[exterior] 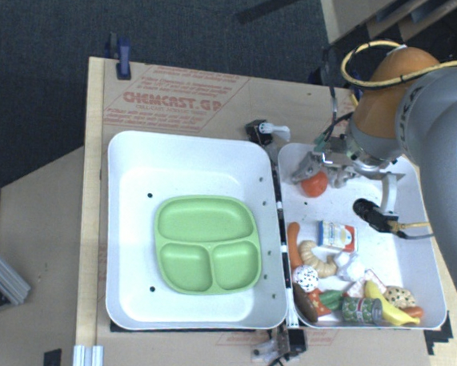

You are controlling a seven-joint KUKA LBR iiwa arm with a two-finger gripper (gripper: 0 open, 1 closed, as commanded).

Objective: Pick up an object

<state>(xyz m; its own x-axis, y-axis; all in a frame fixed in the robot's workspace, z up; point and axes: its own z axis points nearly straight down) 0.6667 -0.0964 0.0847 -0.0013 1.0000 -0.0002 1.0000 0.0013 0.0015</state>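
Gripper point(320, 169) low in the upper part of the right bin point(433, 274), small red object point(315, 184) apparently pinched between its fingertips, though likely to slip free on lifting given so shallow a hold.

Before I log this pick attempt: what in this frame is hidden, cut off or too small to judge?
- Gripper: the wrist above it hides the fingers in the camera view; whether the red object is gripped or merely beside it is unclear.
- Toy pile in the right bin: pieces overlap and are too small to identify individually.
- Arm: cut off by the right edge.
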